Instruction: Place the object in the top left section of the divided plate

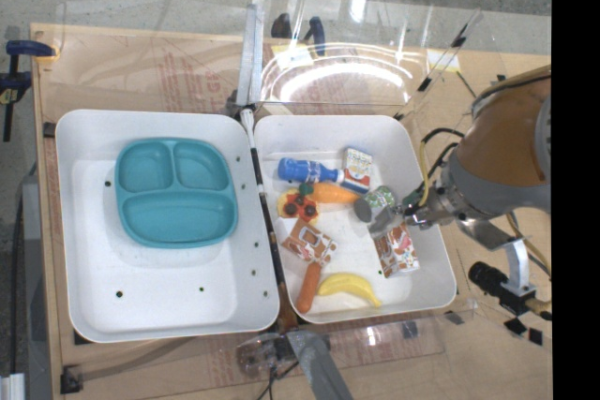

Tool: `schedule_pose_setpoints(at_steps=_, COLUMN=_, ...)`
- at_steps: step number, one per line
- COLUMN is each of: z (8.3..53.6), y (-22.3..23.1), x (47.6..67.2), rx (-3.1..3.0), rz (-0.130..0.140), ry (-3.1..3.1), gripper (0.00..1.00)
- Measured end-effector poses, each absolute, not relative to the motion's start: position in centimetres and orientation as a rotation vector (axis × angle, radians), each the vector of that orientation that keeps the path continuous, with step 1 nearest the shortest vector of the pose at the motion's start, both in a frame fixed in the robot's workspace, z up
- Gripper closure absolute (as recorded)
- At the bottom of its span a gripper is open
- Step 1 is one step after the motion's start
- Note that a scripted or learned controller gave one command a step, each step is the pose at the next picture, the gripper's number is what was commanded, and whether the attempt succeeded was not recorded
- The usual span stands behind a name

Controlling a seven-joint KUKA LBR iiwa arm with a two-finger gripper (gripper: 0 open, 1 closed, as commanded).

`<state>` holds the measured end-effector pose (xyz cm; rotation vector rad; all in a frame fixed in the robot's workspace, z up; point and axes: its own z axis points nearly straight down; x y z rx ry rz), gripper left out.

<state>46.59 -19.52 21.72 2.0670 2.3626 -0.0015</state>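
Two white bins point(150, 314) on a wooden bench point(141, 61).

I can't make out my end effector point(382, 218); it blurs over the can point(379, 199), and the arm point(502, 159) is cropped at the right.

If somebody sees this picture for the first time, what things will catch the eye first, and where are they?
First the teal plate, alone in the left bin, its three sections bare. Then the bright clutter in the right bin: a blue bottle, a carrot, a banana and small cartons. The grey and orange arm leans in from the right, its end effector low over that bin.
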Motion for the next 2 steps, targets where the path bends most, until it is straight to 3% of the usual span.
schedule_pose_setpoints(at_steps=1, z=20.1, y=-12.2, x=53.9, rx=1.972, rz=-0.002, ry=2.448, gripper=1.0)
schedule_pose_setpoints(at_steps=2, z=21.5, y=-1.6, x=64.2, rx=1.995, rz=0.0, ry=2.428, gripper=1.0)
